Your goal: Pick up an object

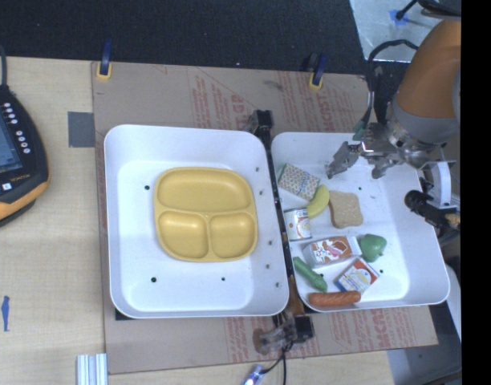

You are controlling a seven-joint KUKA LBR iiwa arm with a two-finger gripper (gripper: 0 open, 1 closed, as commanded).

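The gripper (359,157) hung over the top part of the right bin (422,283). Its two fingers were spread apart, and there was nothing between them.

The toy food lay below it in the same bin. A checked packet (298,180) sat near the bin's left wall, with a yellow banana (318,201) just beside it. A slice of bread (346,210) lay next to the banana. Lower down were a small carton (298,224), a red and white box (330,251), a green pepper (373,247), a green bean (310,275), another little box (358,277) and a sausage (334,299) by the front edge.

The left bin (133,287) held a yellow plate (205,213) with three parts. A handheld controller (13,163) lay on the tabletop (45,295) at the far left.
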